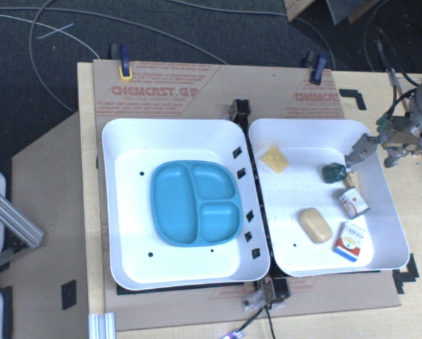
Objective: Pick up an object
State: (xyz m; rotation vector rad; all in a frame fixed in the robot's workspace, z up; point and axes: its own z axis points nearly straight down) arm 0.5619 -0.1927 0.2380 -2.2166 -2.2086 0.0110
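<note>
Seen from above and at a slant, a wooden tabletop (90, 189) carries two shallow white bins set side by side, their inner edges touching along a line of black clips. The left bin (126, 253) holds a single thing: a blue divided plate (195, 203) with three compartments, lying flat near the bin's middle.

The right bin (288, 253) holds several small objects. A pale yellow wedge-shaped block (273, 159) lies toward the far left of this bin. A tan oval object like a bar of soap or a bread roll (315, 225) rests nearer the front, about midway across. To its right, close to the front right corner, lies a small flat packet in white, red and blue (350, 240). Just behind that is a small red and white carton (353, 202), tilted. Farther back, near the right wall, sits a small dark green object (333, 172), with a little tan piece (350, 181) just beside it.

The arm comes in from the right edge, and its end effector (377, 150) hangs over the right bin's far right rim. Two grey fingers (359, 150) are spread apart, one reaching down toward the dark green object and ending just beside it. Nothing sits between the fingers. Every object lies on the bin floor.

Clamps in blue and yellow (125, 61) hold a printed board at the tabletop's far edge, and grey cables (55, 27) loop over the dark floor behind.
</note>
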